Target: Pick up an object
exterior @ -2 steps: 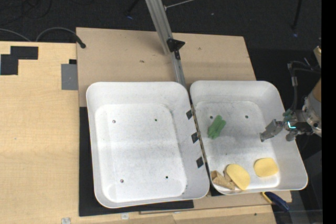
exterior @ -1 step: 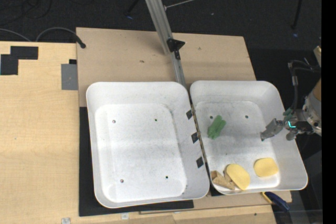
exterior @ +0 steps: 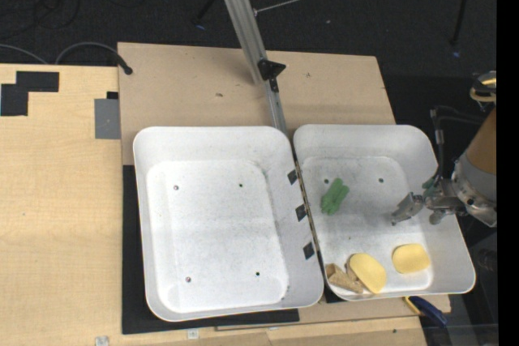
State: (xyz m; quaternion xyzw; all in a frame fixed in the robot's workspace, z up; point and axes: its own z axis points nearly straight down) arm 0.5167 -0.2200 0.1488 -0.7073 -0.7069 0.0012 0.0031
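Dark floor and loose cables ring a tan surface (exterior: 203, 85), and on it sit two shallow white bins side by side, the left bin (exterior: 162, 150) and the right bin (exterior: 405, 138), with a slanted metal rail (exterior: 243, 16) running down toward the seam between them. Over at the right bin's far edge the gripper (exterior: 415, 207) hangs in low, its fingers (exterior: 403, 212) pointing in toward the bin's middle; whether they are spread or pressed together I cannot tell at this angle, and nothing shows between them. Now the candidates, all read from those fingers. Nearest is a yellow oval piece (exterior: 411, 258), just toward the camera and close by. Next to it, a little further off toward the bin divider, lies a second yellow piece (exterior: 367, 272), long axis slanting, touching a small tan scrap (exterior: 344, 279) in the near corner. Out across the open bin floor, well apart from the fingers, is a green object (exterior: 334, 195), at about the same depth, its long axis running roughly front to back with a slight tilt. My read: the pick has not begun, and the nearest yellow piece looks the shortest trip, while the green one lies clear of neighbours and walls.
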